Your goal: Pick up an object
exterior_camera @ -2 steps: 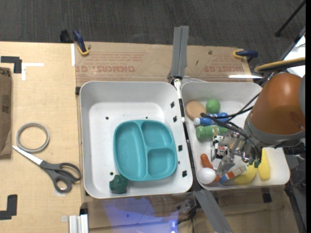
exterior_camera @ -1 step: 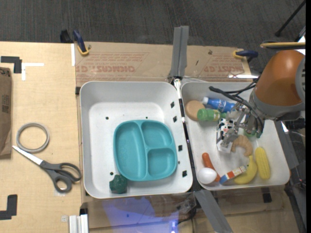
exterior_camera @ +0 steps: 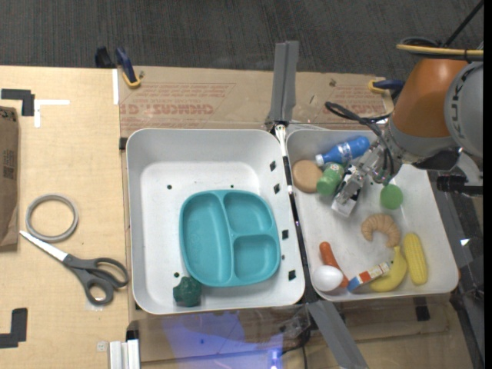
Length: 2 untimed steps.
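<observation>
Arm enters from the right of the frame, orange band at upper right, wrist angled down into the right bin. Gripper sits low over the bin's upper-left area, just beside a green object and below a blue bottle; whether its tips are spread or pressed together cannot be told from this slant, and nothing is visibly pinched. Candidate objects are all loose in the right bin: tan round piece, green ball, croissant, corn cob, banana, white egg, red piece. Likely clustered here as the pick source. Left bin holds a teal divided tray and a dark green lump at lower left, probably the drop side. Scissors and tape roll lie on the bench, outside the work area. Judgement: approach toward the green object, no grasp made yet.
</observation>
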Available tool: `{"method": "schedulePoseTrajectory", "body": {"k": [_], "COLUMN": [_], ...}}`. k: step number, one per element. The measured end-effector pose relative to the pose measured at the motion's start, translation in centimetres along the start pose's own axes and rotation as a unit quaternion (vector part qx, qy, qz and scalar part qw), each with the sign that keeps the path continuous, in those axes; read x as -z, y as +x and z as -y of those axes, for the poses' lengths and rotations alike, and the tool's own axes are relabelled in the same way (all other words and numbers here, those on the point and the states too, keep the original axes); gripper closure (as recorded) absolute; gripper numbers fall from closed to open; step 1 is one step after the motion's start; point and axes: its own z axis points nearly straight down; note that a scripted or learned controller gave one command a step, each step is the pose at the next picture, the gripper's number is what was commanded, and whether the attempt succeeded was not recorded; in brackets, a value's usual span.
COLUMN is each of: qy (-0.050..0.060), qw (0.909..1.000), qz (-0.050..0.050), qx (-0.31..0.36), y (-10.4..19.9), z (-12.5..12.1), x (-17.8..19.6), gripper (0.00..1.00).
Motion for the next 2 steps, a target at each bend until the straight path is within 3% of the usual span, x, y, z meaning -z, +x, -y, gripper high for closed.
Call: {"method": "schedulePoseTrajectory", "body": {"k": [1, 2], "qy": [0.015, 0.012], "qw": [0.9958, 0.9865], "qz": [-0.015, -0.011], "qx": [-0.089, -0.163], "y": [-1.41, -0.91], "z": [-3.09, -3.67], "x": [-0.18, -0.22], "gripper": [0.00, 0.00]}}
